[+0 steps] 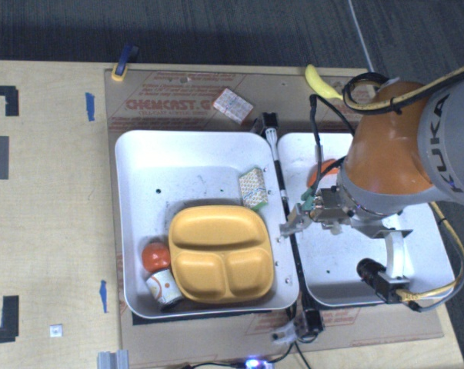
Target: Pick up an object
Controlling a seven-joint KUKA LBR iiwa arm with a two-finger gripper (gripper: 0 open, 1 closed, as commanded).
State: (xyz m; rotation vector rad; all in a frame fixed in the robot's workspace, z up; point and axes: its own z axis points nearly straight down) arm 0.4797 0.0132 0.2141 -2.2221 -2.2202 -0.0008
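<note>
A yellow divided tray [220,252] lies in the left bin [139,160], filling its near half. A red-orange ball [155,256] and a small white and orange can [163,286] sit against the tray's left side. A small patterned packet [253,187] leans near the left bin's right wall. My gripper [297,220] hangs low over the left edge of the right bin [324,283], close to the divider between the bins and just right of the tray. Nothing shows in its grasp. An orange object [322,172] peeks out from under the wrist.
The arm's orange band [385,152] and grey body cover much of the right bin. A black cable loops along its near right corner [385,283]. A yellow banana-like object [322,83] and a small patterned card [232,104] lie beyond the bins. A black pen-like tool [273,141] rests between the bins.
</note>
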